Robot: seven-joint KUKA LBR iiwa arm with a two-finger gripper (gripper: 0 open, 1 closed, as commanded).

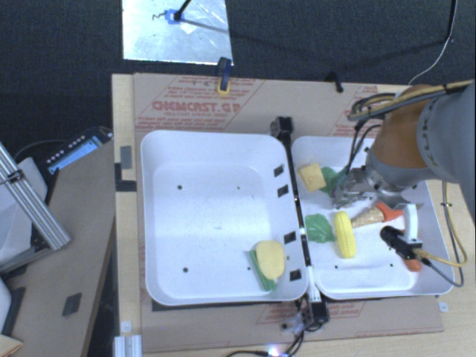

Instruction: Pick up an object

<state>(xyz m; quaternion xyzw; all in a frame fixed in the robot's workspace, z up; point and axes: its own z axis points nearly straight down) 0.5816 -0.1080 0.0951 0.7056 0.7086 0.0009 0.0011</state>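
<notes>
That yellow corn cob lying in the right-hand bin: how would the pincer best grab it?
Probably from straight above, across the middle of the corn cob. It lies flat, pointing up and down in the camera view, so its narrow width suits closing fingers. The green piece touches its left side, so space there is tight.

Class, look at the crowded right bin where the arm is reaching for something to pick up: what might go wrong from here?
1. The gripper sits among closely packed items: the yellow block, green piece and corn cob. It may nudge neighbours or close on two at once.
2. The ice-cream cone lies partly under the arm, so the camera may misjudge it.
</notes>
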